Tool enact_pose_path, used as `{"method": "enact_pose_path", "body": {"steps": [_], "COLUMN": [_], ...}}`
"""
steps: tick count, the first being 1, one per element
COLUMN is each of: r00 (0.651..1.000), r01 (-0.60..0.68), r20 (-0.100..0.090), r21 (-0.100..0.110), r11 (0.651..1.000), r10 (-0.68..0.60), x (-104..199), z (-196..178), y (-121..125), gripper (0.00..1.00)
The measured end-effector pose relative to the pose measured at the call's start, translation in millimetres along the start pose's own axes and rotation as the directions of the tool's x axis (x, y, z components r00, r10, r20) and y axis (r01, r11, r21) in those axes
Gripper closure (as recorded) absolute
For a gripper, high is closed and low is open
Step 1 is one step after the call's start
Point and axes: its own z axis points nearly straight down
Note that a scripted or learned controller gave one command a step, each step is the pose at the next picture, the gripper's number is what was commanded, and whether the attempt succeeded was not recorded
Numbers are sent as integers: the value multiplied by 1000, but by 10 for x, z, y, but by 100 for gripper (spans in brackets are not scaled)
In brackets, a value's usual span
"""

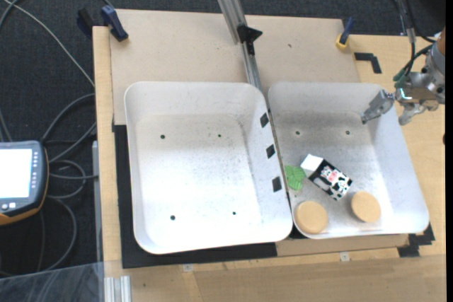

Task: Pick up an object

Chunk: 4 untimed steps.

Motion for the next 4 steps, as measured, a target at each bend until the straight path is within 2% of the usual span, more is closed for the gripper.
{"method": "enact_pose_path", "body": {"steps": [1, 3, 4], "r00": [1000, 1000, 1000], "r01": [1, 0, 1], "r20": [1, 0, 1], "r21": [-3, 2, -1], "r11": [1000, 1000, 1000], "r10": [-1, 0, -1], "x": [1, -49, -41], "z": [-22, 1212, 1459], "y": [5, 53, 51], "gripper": [0, 0, 0]}}
